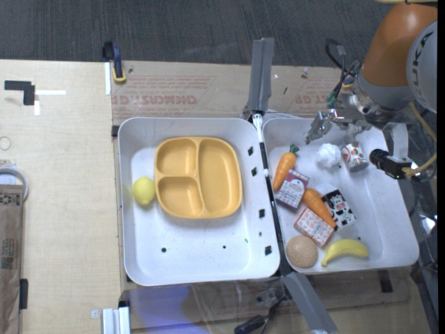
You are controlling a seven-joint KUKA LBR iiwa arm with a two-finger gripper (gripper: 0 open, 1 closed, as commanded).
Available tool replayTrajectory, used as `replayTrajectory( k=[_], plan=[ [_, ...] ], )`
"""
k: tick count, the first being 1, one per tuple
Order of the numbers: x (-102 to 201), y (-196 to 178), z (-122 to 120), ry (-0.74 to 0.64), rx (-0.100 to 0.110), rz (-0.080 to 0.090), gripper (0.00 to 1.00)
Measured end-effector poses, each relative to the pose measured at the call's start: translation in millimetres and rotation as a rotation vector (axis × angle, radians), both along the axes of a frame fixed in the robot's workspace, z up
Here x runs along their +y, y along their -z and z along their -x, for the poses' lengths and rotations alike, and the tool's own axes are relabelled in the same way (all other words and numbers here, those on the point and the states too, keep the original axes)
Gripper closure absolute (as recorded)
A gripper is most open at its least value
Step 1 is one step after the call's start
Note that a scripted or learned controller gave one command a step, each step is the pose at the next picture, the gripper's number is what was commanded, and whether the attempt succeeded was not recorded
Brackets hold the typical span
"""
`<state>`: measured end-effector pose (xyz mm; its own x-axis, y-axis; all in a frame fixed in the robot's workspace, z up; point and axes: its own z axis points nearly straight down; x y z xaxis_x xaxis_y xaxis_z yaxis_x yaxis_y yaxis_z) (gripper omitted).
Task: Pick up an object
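Camera view
Arm: the grey KUKA arm with its orange band (396, 44) reached in from the right, over the far edge of the right bin.
Gripper: the gripper (323, 125) hung above the right bin's (396, 207) far left corner; its metal fingers (318, 127) looked slightly parted with nothing between them, though they were small and hard to read.
Crumpled white object: a crumpled white object (328, 154) lay just below the fingers, nearest to them, apart from them.
Small cup: a small red and white cup (354, 157) lay just right of the white object.
Carrots: one carrot (284, 169) lay below and left of the fingers; a second carrot (318, 206) lay farther down the bin.
Packets: a maroon packet (291, 189), a red packet (313, 226) and a black and white pack (338, 209) lay well below the fingers.
Round bun: a tan bun (302, 251) sat at the near edge, beside a banana (345, 250).
Left bin: the left bin (188, 256) held a yellow divided plate (199, 177) and a lemon (144, 190) touching its left side, well left of the fingers.
Surface: a pale wooden bench (55, 186) bore both bins, with brown printed cardboard (181, 89) behind them.
Room: dark grey floor (174, 12) ran beyond the bench.
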<state>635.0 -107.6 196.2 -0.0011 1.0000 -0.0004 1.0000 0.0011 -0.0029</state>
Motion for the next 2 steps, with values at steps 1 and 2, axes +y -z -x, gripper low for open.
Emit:
replayTrajectory(
  k=[1, 2],
  plan=[
    [-5.7, 62.8, 66.3, -0.083, 0.0, -0.001, 0.0],
    [-4.9, 99.2, 101.1, -0.186, -0.015, 0.003, 0.0]
  ],
)
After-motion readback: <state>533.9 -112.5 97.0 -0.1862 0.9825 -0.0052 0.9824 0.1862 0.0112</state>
